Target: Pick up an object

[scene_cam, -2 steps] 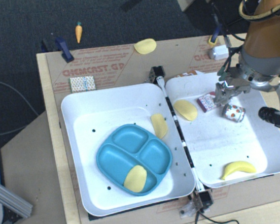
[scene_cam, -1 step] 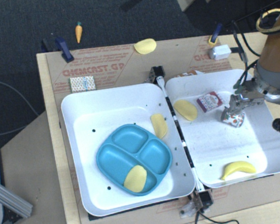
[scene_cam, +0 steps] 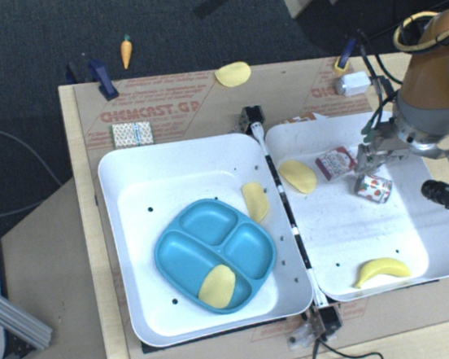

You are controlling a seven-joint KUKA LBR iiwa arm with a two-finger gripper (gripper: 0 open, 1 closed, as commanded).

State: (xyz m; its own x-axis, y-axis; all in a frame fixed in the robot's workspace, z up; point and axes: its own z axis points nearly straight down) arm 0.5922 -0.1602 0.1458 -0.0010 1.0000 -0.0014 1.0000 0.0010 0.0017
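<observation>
In the right bin (scene_cam: 438, 245) lie a yellow lemon-shaped piece (scene_cam: 298, 176), a red and white packet (scene_cam: 335, 162), a small red and white patterned box (scene_cam: 373, 188) and a yellow banana (scene_cam: 382, 270). My gripper (scene_cam: 374, 155) hangs low over the bin's far right part, between the packet and the patterned box, just above the box. The arm's grey body and orange band rise to the right of it.
The left bin (scene_cam: 126, 179) holds a blue divided plate (scene_cam: 215, 254) with a yellow piece (scene_cam: 217, 287) in one compartment, and another yellow piece (scene_cam: 255, 200) lies by its right wall. A yellow object (scene_cam: 233, 74) and blue clips lie on the bench behind the bins.
</observation>
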